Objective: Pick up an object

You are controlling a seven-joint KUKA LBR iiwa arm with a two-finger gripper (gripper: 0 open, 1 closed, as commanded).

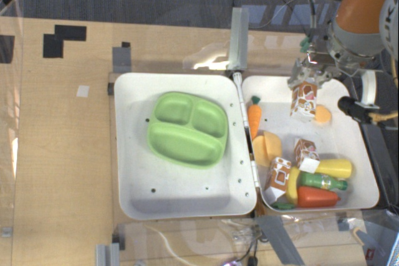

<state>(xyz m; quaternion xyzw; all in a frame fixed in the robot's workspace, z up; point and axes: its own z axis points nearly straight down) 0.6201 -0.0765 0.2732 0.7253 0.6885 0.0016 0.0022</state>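
Inspector: The gripper (310,75) hangs over the far part of the right bin (368,159). A small brown-and-white carton (303,99) sits upright directly beneath it, its top caught between the jaws, which are drawn narrow on it. The carton's lower end hangs close over the bin floor; whether it touches cannot be told.

Clerk: And the rest of that bin?

Inspector: An orange round piece (322,114) lies just beside the carton, toward the bin's right wall. A toy carrot (254,115) lies along the left wall, green top toward the far edge. A yellow wedge (269,147) sits near the bin's middle. Toward the near edge there is a crowded group: a second carton (305,151), a third carton (278,174) tilted against the near-left corner, a yellow bottle (333,167), a green bottle (323,182) and a red-orange toy vegetable (317,197), all touching or overlapping.

Clerk: The left bin?

Inspector: The left bin (134,134) carries one green divided plate (187,128), lying flat near its middle, with two small compartments on the far side and one long compartment on the near side. Both bins rest side by side on the wooden desk (56,152), their inner walls touching.
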